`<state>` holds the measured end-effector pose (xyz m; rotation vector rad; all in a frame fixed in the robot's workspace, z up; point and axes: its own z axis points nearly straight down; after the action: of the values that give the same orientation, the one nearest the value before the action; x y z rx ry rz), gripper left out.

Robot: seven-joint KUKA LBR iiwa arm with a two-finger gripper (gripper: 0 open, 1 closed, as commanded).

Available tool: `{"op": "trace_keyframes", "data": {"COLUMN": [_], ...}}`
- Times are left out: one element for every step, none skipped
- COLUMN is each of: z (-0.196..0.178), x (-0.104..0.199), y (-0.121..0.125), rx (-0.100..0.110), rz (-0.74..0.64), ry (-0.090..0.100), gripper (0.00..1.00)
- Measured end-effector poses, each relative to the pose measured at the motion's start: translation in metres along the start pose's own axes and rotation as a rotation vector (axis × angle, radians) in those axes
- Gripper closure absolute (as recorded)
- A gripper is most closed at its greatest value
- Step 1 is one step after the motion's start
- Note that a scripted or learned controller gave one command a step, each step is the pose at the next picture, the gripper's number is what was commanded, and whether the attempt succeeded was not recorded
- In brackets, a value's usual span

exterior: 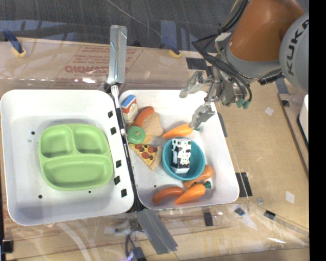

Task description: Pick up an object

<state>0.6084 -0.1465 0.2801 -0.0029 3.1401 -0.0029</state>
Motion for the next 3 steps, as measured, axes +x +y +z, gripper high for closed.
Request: {"op": "trace_keyframes", "data": {"z": [0.131, 0.185, 0.19], "x": [0.01, 0.048, -0.028], "y": [-0.042, -0.015, -0.007], "rx": [-0.001, -0.002, 0.01], "rz": [0.188, 0.72, 1.052], "ry": [0.006, -0.005, 0.02], "gripper": [0.0, 0.0, 0.0]}}
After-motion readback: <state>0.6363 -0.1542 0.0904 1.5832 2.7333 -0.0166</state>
